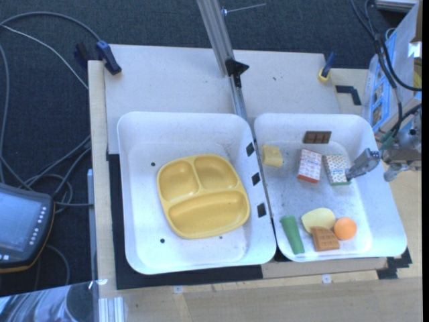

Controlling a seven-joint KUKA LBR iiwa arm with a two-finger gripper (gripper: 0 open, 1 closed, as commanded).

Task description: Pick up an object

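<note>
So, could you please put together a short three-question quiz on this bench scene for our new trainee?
1. True or false: the yellow divided plate lies in the left bin.
2. Which item lies nearest the gripper? A) orange ball B) green-patterned box C) green tube
3. Fill in: the brown chocolate bar lies near the right bin's ____ wall.

Key: 1 true; 2 B; 3 far.

A yellow divided plate [203,196] sits in the left bin [134,139]; a tablet [20,227] lies at nine o'clock, beside cables [40,113].
</note>
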